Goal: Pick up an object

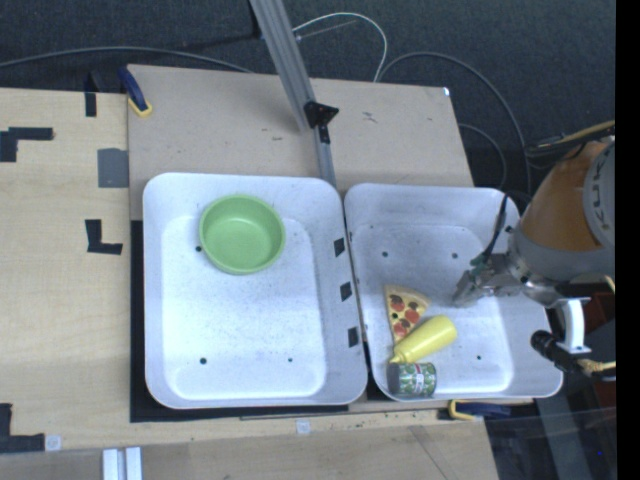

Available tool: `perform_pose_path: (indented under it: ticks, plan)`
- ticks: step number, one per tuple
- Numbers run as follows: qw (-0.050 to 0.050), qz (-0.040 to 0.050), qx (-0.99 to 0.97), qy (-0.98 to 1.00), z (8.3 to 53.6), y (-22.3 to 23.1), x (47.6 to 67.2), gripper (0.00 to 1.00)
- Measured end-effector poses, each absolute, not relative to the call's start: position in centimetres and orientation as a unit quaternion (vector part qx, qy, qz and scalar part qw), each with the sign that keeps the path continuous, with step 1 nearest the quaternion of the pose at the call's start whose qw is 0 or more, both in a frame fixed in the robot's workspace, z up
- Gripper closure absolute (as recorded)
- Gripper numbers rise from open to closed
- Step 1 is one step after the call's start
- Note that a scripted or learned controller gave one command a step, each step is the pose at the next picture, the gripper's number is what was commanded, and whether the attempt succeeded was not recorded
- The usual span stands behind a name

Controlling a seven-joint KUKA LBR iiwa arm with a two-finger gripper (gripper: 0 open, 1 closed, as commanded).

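The right bin (420, 213) holds a pizza slice toy (402, 309), a yellow squeeze bottle (425, 339) lying on its side, and a small green can (412, 379) at the front edge. In the left bin (170, 298) sits a green bowl (241, 233). My gripper (474, 285) hangs low over the right bin's right half, just to the right of the pizza slice and above the bottle's end. Nothing shows between its fingers, and their spread is too small and dark to read.
A grey pole (290, 58) slants down from the top to the seam between the bins. Cables (400, 63) loop on the dark floor behind the bench. The arm's orange band (565, 203) sits at the right edge.
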State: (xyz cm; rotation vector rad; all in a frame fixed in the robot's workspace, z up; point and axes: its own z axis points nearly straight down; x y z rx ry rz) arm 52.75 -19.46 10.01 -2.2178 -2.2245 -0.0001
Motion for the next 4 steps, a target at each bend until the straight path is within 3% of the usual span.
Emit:
perform_pose_path:
  ticks: [2,3,4]
  plan:
    - [-0.002,-0.0009,-0.706,-0.708,20.0,-18.5,51.6,1.0]
    - [0.0,-0.0003,-0.706,-0.708,21.6,-18.5,51.6,1.0]
    - [0.001,-0.0007,-0.704,-0.71,21.6,-12.5,54.3,1.0]
